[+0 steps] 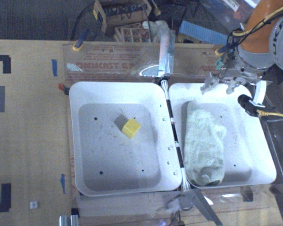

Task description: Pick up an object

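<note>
My gripper (222, 84) hangs open and empty over the far edge of the right bin (269, 166), handy for the towel (205, 145) just below it.

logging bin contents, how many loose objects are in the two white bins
2: a yellow block near the middle of the left bin, and a pale cloth along the right bin's left side. The cloth could hide something beneath.

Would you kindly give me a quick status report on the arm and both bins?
Gripper above right bin's far edge, holding nothing. Yellow block loose in left bin. Pale cloth lying along right bin's left side. Nothing obstructing either.
</note>
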`<state>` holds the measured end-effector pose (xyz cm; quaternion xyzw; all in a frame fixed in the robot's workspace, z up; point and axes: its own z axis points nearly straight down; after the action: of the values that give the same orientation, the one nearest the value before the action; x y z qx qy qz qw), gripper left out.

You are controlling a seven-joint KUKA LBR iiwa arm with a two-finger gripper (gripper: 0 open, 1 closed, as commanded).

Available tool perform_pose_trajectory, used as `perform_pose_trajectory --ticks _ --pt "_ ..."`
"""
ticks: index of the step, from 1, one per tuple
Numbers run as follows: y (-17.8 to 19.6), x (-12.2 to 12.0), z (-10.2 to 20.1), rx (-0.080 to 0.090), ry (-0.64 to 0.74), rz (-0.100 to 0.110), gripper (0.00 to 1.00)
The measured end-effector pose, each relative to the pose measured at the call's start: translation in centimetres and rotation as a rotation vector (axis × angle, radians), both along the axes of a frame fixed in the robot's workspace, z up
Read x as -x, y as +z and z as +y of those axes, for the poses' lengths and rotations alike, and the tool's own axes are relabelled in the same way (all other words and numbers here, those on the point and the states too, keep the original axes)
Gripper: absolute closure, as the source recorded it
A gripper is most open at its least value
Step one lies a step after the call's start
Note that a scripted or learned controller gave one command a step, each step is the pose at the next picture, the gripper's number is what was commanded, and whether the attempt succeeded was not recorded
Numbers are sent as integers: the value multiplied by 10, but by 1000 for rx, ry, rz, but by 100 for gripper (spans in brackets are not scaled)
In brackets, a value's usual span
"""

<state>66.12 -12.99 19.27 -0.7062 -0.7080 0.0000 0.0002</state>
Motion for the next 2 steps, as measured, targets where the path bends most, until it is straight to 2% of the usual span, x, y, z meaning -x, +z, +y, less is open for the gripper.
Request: perform_pose_trajectory --ticks 1,2 --pt "108 -6 -2 2 -66 -3 0" --pt "195 79 99 1 -3 -1 0"
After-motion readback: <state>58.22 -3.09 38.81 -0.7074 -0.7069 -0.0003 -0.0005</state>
